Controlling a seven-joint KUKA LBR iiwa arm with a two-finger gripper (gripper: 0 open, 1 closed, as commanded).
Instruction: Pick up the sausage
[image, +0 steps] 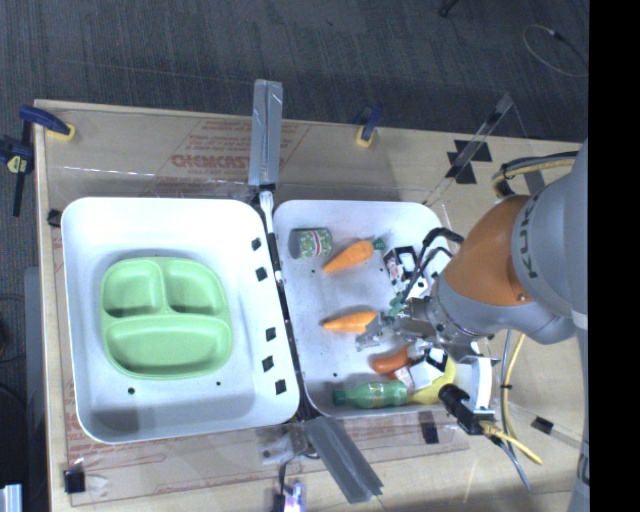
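The sausage (390, 360) is a short red-orange piece lying in the right bin (315, 370), near its front right part. My gripper (398, 330) hangs low over the bin, just behind the sausage and partly over its right end. The wrist and orange band cover the bin's right side. Nothing is seen lifted off the bin floor.
Close to the left of the gripper lies a carrot (349, 322); a second carrot (348, 257) and a small can (311, 242) are at the back. A green bottle (370, 395) and a yellow banana (437, 385) lie along the front wall. The left bin (80, 400) holds a green divided plate (166, 317).
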